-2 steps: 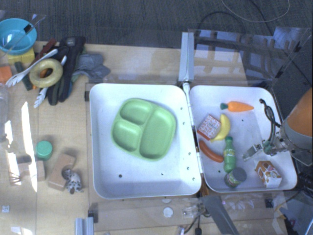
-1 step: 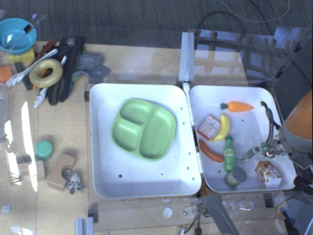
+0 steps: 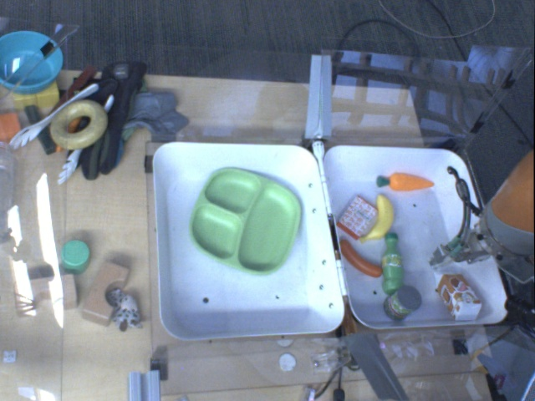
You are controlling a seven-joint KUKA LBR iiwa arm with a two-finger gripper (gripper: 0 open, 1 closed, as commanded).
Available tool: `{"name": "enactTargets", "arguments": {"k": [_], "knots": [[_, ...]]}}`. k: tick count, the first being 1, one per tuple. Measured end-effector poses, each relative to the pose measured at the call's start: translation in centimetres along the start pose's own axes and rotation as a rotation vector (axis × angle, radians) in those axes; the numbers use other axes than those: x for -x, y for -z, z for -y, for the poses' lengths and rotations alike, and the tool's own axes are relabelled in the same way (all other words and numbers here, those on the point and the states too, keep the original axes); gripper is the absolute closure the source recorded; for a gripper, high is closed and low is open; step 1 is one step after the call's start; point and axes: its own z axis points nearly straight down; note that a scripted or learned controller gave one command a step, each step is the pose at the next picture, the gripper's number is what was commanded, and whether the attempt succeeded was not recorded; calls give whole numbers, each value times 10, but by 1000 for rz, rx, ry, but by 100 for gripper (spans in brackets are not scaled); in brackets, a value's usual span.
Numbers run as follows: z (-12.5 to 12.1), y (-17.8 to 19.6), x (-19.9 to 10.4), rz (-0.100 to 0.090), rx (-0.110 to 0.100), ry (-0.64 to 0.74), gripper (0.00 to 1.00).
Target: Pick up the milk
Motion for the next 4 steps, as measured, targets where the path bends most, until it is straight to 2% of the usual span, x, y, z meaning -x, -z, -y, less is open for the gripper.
{"name": "enactTargets", "arguments": {"k": [1,2,3,4], "knots": [[0,0,0,0,0,0,0],[4,-13,0,-3,-9,-53,0],[2,-13,-3,-5,-8,-248,0],[1,-13,-11,1,-7,-241,0]]}}
